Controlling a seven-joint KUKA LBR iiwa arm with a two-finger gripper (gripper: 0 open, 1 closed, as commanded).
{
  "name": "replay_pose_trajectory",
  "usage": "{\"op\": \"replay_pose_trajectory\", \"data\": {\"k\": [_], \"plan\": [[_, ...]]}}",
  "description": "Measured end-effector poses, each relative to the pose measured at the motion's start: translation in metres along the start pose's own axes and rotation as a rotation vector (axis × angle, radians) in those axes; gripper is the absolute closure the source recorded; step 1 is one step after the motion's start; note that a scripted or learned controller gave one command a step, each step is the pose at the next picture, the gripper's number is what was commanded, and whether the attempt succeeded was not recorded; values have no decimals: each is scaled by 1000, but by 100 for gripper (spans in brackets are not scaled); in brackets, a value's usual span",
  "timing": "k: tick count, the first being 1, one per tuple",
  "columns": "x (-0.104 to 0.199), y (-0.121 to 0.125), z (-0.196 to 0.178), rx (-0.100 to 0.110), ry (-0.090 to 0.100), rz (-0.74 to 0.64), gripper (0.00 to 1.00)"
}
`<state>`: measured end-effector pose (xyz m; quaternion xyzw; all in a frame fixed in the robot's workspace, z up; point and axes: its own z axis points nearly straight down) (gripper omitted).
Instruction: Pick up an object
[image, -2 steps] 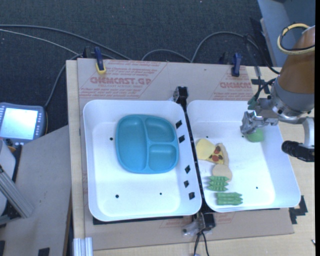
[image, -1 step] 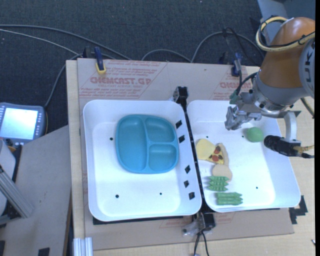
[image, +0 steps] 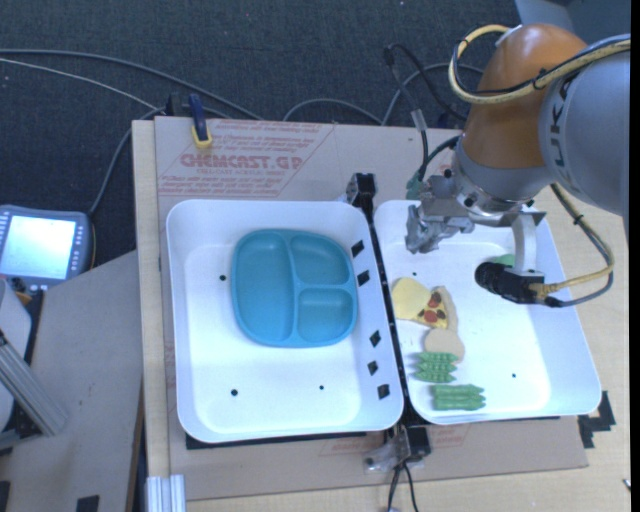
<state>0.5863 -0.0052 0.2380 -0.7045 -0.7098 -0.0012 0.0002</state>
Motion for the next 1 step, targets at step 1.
{"op": "replay_pose_trajectory", "data": {"k": [1], "plan": [[51,-3,-3,0,1,1,100]]}}
